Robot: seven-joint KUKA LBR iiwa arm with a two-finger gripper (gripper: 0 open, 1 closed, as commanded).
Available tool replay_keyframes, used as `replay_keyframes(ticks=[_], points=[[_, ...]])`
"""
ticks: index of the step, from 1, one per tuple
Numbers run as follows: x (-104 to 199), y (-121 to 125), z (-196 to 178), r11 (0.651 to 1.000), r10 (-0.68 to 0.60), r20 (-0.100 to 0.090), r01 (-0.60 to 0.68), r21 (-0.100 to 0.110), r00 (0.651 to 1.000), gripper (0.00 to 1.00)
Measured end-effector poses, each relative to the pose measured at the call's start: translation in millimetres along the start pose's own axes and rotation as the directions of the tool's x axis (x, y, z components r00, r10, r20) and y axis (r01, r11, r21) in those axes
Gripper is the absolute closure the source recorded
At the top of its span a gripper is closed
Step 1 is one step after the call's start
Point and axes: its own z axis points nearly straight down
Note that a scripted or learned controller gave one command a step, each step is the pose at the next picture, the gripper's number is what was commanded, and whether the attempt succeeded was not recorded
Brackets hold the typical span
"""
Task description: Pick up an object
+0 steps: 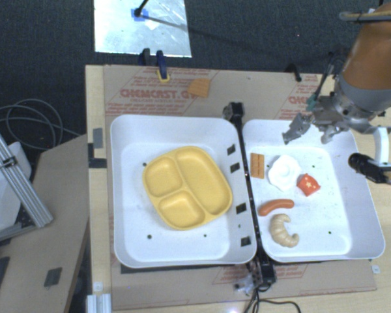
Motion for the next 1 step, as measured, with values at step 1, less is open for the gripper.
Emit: replay_keyframes(ticks=[1], points=[[-10.7, -64.0, 100.0, 1.000, 0.004, -0.002, -0.004, 0.009, 1.000, 0.00]])
